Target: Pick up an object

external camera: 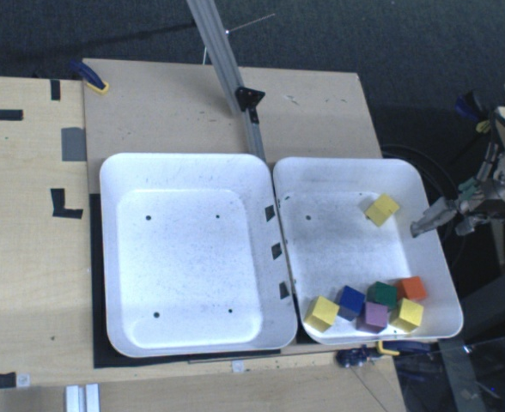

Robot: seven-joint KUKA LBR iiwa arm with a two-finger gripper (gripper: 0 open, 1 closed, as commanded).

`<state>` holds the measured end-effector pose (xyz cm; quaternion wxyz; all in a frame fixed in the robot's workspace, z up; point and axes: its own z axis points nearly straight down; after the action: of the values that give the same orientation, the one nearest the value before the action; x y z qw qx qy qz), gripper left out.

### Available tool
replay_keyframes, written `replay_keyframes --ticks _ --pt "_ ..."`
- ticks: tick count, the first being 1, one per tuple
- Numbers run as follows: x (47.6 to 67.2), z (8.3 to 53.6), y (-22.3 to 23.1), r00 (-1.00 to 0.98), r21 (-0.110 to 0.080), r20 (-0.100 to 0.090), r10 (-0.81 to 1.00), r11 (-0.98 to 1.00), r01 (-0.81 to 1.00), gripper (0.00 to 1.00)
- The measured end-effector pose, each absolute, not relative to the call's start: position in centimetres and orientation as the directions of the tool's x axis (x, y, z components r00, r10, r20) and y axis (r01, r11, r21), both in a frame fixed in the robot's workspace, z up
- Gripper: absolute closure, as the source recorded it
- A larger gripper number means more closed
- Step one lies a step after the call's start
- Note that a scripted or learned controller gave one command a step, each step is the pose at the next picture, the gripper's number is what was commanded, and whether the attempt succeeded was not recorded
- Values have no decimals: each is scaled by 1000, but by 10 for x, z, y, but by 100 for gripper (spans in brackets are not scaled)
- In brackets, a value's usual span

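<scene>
The right white bin [321, 256] holds several small blocks. A yellow block [381, 209] lies alone near its far right corner. Along the bin's front wall is a cluster: a yellow block [323, 313], a blue block [350, 301], a green block [381, 294], an orange block [412, 288], a purple block [375, 316] and another yellow block [410, 315]. My gripper [435, 219] hangs at the right rim of this bin, just right of the lone yellow block and apart from it. Nothing shows in its grasp.
The left white bin [188, 256] sits beside the right one, with a raised rim between them. A grey metal bar [222, 50] slants across the bench behind the bins. A blue and yellow clamp [364, 354] sits at the front edge.
</scene>
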<state>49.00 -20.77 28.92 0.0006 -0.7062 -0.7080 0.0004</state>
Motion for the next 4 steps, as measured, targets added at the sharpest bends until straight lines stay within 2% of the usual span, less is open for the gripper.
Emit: replay_keyframes --ticks 1,3,4 --pt "490 289 -208 -2 -1 0 1000 2 1000 0" --pt "499 180 -203 -1 -8 2 1000 1 1000 0" --pt "497 123 -191 -2 -8 3 1000 2 1000 0"
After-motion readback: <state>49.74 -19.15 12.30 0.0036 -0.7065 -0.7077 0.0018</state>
